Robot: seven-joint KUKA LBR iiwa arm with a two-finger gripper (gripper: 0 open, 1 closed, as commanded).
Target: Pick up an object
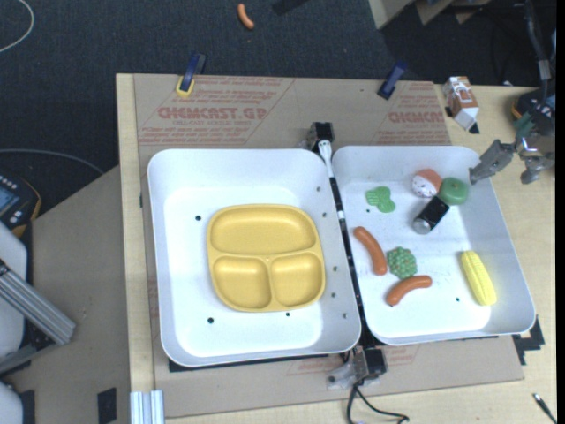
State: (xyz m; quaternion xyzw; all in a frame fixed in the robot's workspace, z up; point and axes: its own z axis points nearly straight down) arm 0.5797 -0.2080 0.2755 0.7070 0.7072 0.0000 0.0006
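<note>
Toy food lies in the right bin (503, 237), and any piece would do for me. I see a yellow corn cob (478, 277) near the right wall, two little sausages (371, 249), a bumpy green broccoli (402, 261) between them, a flat green leaf (380, 199), a black can (431, 215) lying on its side, and a green ball (455, 192) touching a red and white piece (425, 183).

My tool (490, 160) hangs at the top right corner of this bin, just beside the green ball. It is too small and blurry here, so I cannot tell how it is set. I see nothing held in it.

I think all these toys are light and made of hard plastic, so they will not break. They look smooth, so they may slip. The ball and the can may roll away. I would go for the corn cob. It lies alone, well apart from the rest. I would pinch it across its middle, on the long sides.

The left bin (177, 237) holds a yellow plate (265, 256) on the table (141, 131).
</note>
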